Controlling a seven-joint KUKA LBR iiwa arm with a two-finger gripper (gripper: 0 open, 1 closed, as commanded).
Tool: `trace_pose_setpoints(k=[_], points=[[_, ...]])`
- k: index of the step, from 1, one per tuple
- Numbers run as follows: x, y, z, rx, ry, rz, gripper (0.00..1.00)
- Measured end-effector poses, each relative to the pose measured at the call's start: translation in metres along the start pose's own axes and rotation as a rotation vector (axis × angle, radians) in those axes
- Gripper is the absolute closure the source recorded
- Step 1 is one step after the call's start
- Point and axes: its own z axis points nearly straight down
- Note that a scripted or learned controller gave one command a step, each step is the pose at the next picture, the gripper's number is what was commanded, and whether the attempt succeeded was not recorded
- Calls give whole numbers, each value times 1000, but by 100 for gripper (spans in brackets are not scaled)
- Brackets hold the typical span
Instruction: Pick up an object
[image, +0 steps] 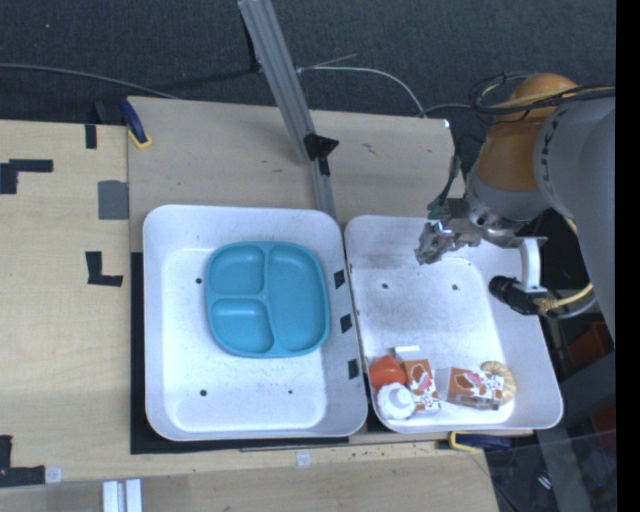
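Objects for picking, listed from left to right across the pale wooden tabletop (60, 300). Left white bin (160, 330): teal divided plate (268, 300), lying flat toward the far side, three compartments facing up. Right white bin (430, 310), touching the left bin along a shared edge: small items clustered along the near wall. Orange rounded item (387, 372) at the cluster's left, white round item (397, 401) just in front of it, red-and-white packet (422, 385) just beside both, orange-brown packet (482, 386) near the corner. Claw (435, 245) poised over the far part of the right bin, well apart from the cluster; released or clenched, impossible to tell at this slant. Grey arm with orange band (520, 150) entering from the right.
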Motion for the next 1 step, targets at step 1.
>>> trace_pose_setpoints(k=[1], points=[[-3,1,-63,1,0,1,100]])
